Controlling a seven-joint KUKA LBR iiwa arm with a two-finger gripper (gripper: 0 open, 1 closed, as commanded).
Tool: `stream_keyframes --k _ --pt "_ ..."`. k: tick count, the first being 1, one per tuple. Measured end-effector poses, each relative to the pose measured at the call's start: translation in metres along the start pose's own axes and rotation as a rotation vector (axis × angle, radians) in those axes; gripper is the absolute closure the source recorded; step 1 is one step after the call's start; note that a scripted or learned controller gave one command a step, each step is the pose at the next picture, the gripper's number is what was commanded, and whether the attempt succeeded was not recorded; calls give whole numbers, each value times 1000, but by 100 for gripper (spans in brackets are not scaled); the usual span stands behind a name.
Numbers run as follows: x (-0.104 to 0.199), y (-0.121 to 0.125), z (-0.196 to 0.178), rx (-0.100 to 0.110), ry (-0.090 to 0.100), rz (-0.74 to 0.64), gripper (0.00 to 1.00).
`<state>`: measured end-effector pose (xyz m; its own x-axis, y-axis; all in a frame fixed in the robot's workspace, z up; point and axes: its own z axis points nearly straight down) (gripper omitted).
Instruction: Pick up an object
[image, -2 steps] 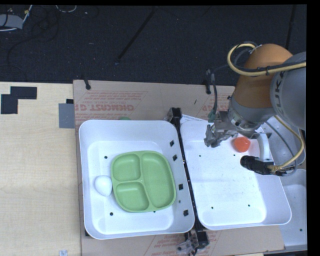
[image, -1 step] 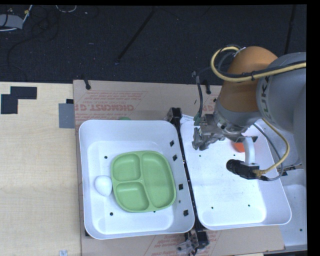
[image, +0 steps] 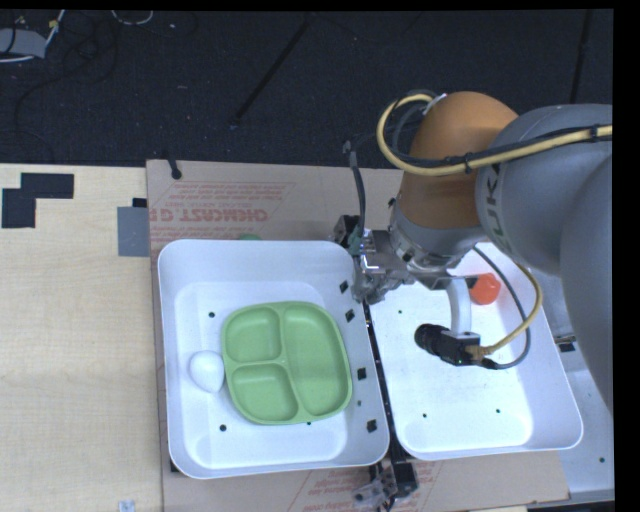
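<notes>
up and to the right of the green plate (image: 285, 360), over the seam where the two white bins meet, hangs the gripper (image: 372, 272). the bulk of the wrist covers its tip, so i cannot tell whether it is apart or together, and i would not call anything held.

the plate lies flat in the left bin (image: 250, 248), three hollows facing up. it is about as wide as it is long, so no long axis matters, and its thin rim looks like the only place to grip. its upper right corner is the nearest part, down and to the left of the gripper. a white ball (image: 207, 371) rests just beside the plate's left edge, perhaps touching it, on the far side from the gripper. an orange thing (image: 485, 290) sits well to the plate's right in the right bin (image: 480, 430), partly hidden by the arm (image: 560, 200).

room is tight on the plate's right, where the bin wall runs close. bare floor lies above the plate and along its lower edge. the ball is probably the easier thing to pinch, though the left wall stands near it.
</notes>
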<state>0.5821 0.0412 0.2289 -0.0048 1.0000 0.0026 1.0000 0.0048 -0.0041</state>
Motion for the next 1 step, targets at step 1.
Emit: stream_keyframes --k 1 --pt "50 -18 -8 2 -1 0 100"
